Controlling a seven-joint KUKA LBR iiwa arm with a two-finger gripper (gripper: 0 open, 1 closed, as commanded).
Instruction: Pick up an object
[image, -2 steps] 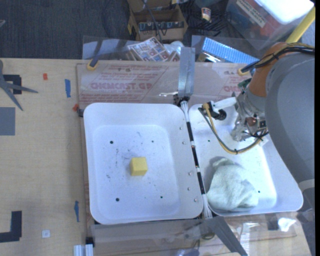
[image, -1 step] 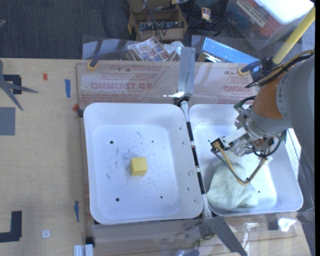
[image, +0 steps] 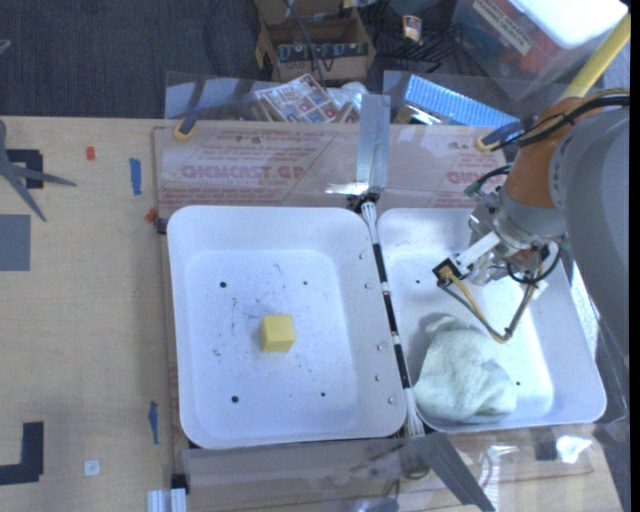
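Nearest the lens: grey metal strut and clear plastic wrap along the bench's front edge, below the bins. Just behind it, crumpled white cloth heaped in the front of the right bin, below the claw and a little to its left, apart from it. Claw poised above the right bin's middle, thin fingers spread into an open V, nothing between them. Black block on a white bracket just up-left of the claw; cables looped behind it. Orange band up and right of the claw, grey arm beyond, cut off by the frame edge.

Yellow cube well left of the claw, across the divider, alone near the centre of the left bin. Dark specks and scuffs on that bin's floor around the cube; a few small dark holes.

Bench top pale wood, far left of the claw; blue tape strips, small red mark, black patches on it. Clear sheet with red lettering behind the bins, text too blurred to read. Dark carpet beyond, with a cardboard box and cluttered items, hard to identify. Blue ribbed panel above the claw. Yellow rod and white shape at top right, cut off.
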